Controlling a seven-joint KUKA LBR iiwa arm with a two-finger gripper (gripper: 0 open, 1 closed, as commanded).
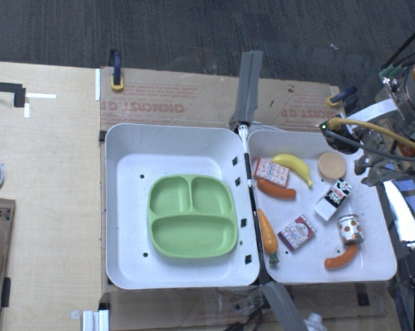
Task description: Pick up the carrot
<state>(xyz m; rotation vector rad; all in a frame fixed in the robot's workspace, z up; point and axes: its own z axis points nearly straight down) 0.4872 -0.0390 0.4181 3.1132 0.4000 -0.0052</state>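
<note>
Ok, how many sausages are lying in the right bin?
2. One sausage lies near the bin's upper left, just below the red-and-white box. The other sausage lies near the lower right corner, below the small can. None looks hidden.

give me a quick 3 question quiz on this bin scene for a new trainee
1. True or false: the carrot lies in the left bin.
2. What sits in the left bin? A) banana B) green divided plate C) can
3. Fill in: the banana lies in the ____ bin.

Key:
1. False; it lies in the right bin, along its left wall.
2. B, the green divided plate.
3. right
</note>
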